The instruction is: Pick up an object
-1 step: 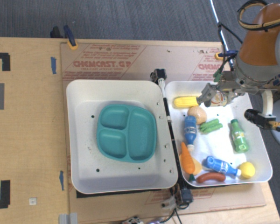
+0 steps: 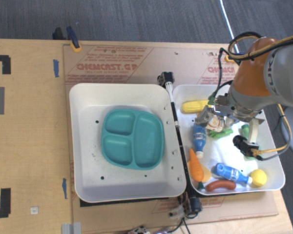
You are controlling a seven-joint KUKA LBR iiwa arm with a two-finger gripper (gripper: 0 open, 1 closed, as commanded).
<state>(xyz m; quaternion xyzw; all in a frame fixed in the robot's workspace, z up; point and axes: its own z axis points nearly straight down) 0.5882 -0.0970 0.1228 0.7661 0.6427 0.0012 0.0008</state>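
Claw (image 2: 216, 117) hangs low — spread or pinching, cannot tell. Blue bottle (image 2: 199, 139) lies just beside it, long axis toward camera.

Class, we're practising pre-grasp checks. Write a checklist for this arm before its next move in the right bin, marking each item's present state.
1. Gripper over right bin: ok.
2. Pickable things there, such as bottle, carrot, lemon: ok.
3. Gripper already holding something: cannot tell.
4. Free room beneath gripper: not ok; green toy, yellow toy and bottle crowd together.
5. Plate in left bin away from the arm: ok.
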